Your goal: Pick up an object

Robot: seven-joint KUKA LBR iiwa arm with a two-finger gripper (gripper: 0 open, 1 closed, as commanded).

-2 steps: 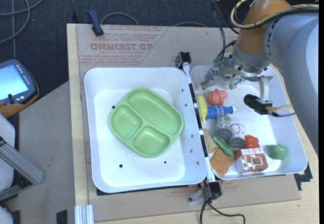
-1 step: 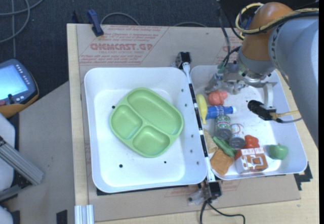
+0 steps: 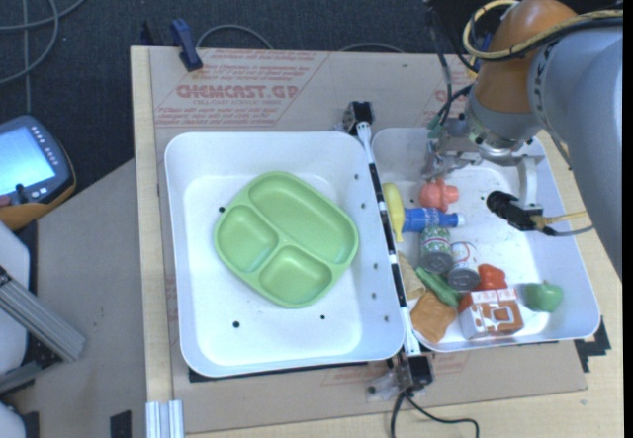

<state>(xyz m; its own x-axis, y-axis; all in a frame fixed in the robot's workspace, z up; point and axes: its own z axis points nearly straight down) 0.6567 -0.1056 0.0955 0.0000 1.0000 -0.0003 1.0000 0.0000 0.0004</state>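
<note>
The brown board [image 3: 247, 80] is lying flat under everything, printed lettering showing along its far edge. The grey arm [image 3: 584, 60] is reaching in from the right, its orange band curving over the far end of the right bin [image 3: 566, 258]. The left bin [image 3: 188, 258] is sitting just beside it, rims touching, and it is carrying a green divided plate [image 3: 287, 238] turned at an angle in the middle.

Now the gripper [image 3: 442, 167]: it is hanging at the far end of the right bin, directly above a salmon-pink object [image 3: 438, 195] and very close to it. Whether it is open or closed, I cannot tell from here, and I am not seeing anything in its grasp.

The smaller pieces are crowding the right bin's left side and near end. An orange-and-white box [image 3: 492, 312] is lying near the front rim, with a tan piece [image 3: 430, 315] just left of it and a green lump [image 3: 542, 297] to its right. A yellow piece [image 3: 394, 209] is leaning along the left wall, a blue bottle [image 3: 430, 219] is lying just beside it below the salmon-pink object, and a small can [image 3: 435, 250] is resting below the bottle. A red piece [image 3: 492, 277] and a grey disc [image 3: 462, 278] are sitting between the can and the box.
</note>
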